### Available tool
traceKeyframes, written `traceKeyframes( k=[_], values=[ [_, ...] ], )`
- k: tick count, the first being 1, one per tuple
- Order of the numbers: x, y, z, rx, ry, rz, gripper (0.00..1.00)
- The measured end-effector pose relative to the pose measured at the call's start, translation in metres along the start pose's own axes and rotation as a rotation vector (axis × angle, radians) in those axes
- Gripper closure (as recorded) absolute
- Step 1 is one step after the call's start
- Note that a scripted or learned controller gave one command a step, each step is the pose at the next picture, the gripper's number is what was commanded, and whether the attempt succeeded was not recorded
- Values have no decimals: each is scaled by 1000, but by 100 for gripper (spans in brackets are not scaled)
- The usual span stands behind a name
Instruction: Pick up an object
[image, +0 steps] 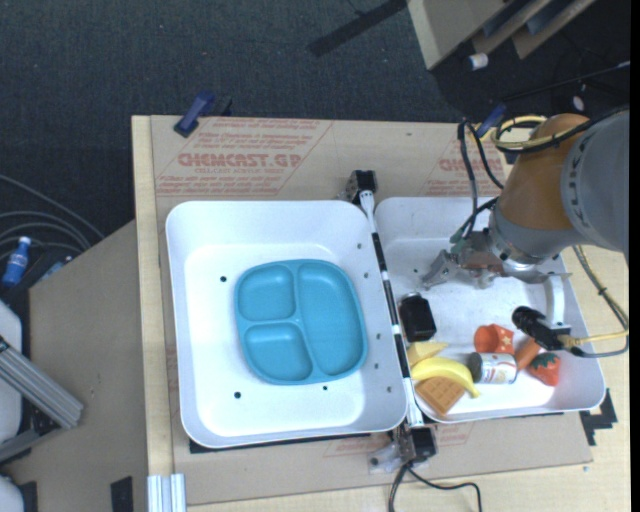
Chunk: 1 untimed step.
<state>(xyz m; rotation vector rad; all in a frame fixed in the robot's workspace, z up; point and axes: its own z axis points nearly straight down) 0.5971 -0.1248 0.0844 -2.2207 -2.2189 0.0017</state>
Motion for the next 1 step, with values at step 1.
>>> traceKeyframes(
  k=[1],
  values=[
    [0, 1, -10, -2, 0, 0, 100]
  ],
)
